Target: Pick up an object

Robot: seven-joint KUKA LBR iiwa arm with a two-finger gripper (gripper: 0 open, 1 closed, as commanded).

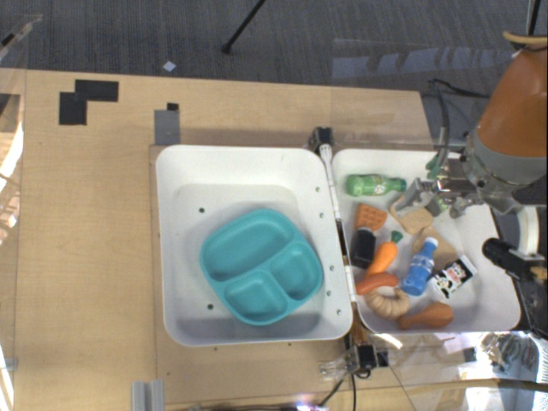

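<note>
Orange carrot (383,257), green-tipped, tilted

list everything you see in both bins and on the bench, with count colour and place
divided plate: 1, teal, left bin
left bin: 1, white, bench centre
right bin: 1, white, beside the left bin
bottle: 1, green, lying at the right bin's far edge
bottle: 1, blue with white cap, right bin middle
carrot: 1, orange, left of the blue bottle
carton: 1, black and white, right of the blue bottle
black marks: several, bench's far left
arm: 1, grey with orange band, over the right bin
claw: 1, grey, above the right bin's far side
</note>
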